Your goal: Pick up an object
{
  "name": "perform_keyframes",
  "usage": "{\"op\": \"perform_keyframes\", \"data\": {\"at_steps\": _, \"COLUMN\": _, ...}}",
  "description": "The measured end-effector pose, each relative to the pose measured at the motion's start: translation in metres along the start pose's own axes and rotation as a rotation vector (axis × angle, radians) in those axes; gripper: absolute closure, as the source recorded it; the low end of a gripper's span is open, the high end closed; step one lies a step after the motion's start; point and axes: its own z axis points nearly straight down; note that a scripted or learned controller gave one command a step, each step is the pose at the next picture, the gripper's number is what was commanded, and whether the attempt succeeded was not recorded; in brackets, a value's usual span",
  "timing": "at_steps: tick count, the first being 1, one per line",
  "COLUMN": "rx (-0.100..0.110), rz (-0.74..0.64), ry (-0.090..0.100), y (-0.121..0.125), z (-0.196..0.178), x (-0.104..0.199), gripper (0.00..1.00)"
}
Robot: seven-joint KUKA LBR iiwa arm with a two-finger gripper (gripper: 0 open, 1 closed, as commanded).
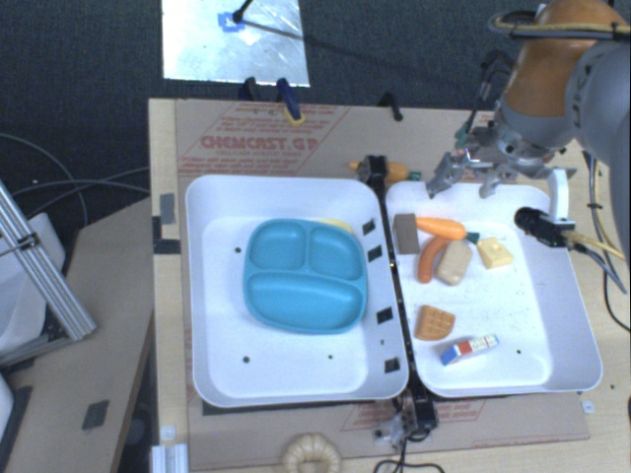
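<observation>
My gripper point(463, 173) hangs over the far edge of the right bin point(562, 343), fingers spread open with nothing between them. Below it in that bin lie a carrot point(441, 229), a sausage point(431, 259), a beige bread piece point(455, 262), a yellow cheese wedge point(495, 253), a brown block point(405, 233), a waffle point(435, 322) and a small tube point(467, 349). The carrot is the nearest item to the gripper, a little toward the near side of it.
The left bin point(212, 294) holds a blue divided plate point(304, 274). A black divider with clips point(386, 264) runs between the bins. A small orange object point(394, 172) sits just beyond the bins' far rim. A black part of the arm point(537, 224) overhangs the right bin.
</observation>
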Motion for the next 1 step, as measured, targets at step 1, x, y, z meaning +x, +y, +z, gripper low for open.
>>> {"op": "perform_keyframes", "data": {"at_steps": 1, "rx": 0.003, "rz": 0.001, "ry": 0.0, "y": -0.0002, "z": 0.0415, "x": 0.0005, "gripper": 0.0}}
